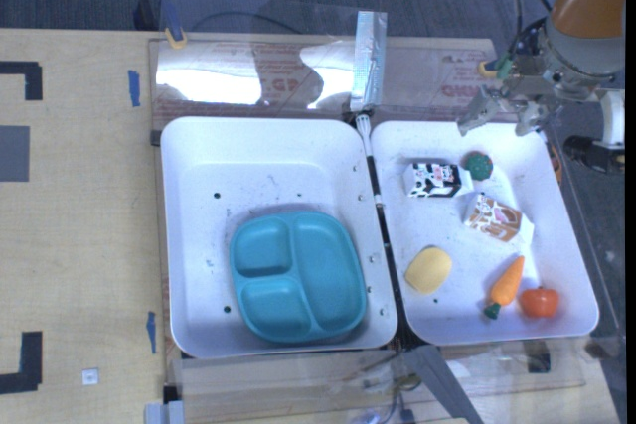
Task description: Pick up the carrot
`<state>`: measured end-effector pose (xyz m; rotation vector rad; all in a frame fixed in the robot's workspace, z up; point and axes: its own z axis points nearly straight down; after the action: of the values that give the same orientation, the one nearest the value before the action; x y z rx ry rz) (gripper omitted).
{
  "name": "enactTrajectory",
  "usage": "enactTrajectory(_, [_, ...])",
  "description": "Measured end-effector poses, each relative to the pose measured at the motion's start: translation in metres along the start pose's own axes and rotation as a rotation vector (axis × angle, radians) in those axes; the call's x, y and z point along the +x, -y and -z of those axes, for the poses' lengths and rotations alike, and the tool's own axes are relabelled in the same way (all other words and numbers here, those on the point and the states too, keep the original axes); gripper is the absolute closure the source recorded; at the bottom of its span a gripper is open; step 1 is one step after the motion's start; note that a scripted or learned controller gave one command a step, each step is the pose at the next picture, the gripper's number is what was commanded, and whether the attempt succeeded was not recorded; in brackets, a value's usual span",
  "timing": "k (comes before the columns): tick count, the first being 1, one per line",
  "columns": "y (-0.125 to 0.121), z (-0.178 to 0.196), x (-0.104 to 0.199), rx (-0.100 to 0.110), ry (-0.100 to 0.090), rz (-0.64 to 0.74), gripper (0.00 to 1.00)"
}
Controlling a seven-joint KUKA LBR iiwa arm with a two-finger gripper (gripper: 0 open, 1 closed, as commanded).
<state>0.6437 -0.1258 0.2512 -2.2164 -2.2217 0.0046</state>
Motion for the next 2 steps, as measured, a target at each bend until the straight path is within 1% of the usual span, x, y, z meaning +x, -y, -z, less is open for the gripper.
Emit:
enactTrajectory(1, [-0.023, -0.024, -0.068, -0.002, 0.002, -0.410, 0.00])
enactTrajectory(2, [-0.025, -0.156, -0.072, 0.005, -0.009, -0.369, 0.00])
